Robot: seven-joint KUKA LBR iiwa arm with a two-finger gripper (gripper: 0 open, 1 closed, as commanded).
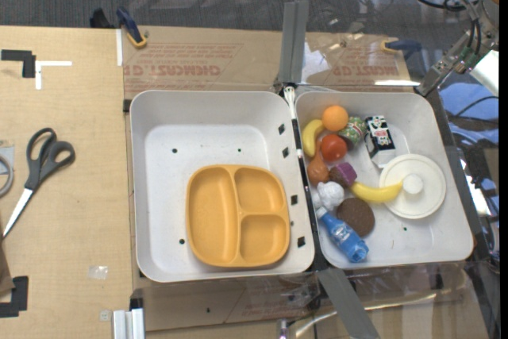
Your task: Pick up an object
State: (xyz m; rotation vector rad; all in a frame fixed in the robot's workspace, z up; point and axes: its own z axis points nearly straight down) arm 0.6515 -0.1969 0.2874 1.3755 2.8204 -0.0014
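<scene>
**Nothing lifted yet: the pick is all ahead of me**

Up at the far right edge of the camera view, my grey arm (475, 52) sits clear of both bins, with cables looped above it. How my gripper stands I cannot tell from this angle, and I see nothing carried there.

Every candidate lies in the right-hand shallow white plastic bin (444, 246). Along its left wall runs a crowded cluster: a round orange toy fruit (335, 117), a small yellow banana (310, 137) just beside it, a red tomato-like piece (333, 148), a purple block (344, 174), a white lumpy item (329, 193), a dark brown round piece (355, 215) and a blue plastic bottle (344, 238) lying on its side nearest the front. A second yellow banana (378, 190) touches the rim of a white round lid with a knob (413, 186). A black-and-white printed carton (379, 134) lies near the back.

The left white bin (151, 194) holds a yellow-orange divided plastic tray (236, 216). Scissors with black handles (38, 163) rest on the bench well apart.

By my judgement the task is at its start: approach, descent, closing and lift all remain.

Reddish print on the brown cardboard sheet (190, 59) behind the bins appears mirrored or upside down; I cannot read it with confidence. The carton's print is too small to read.
</scene>
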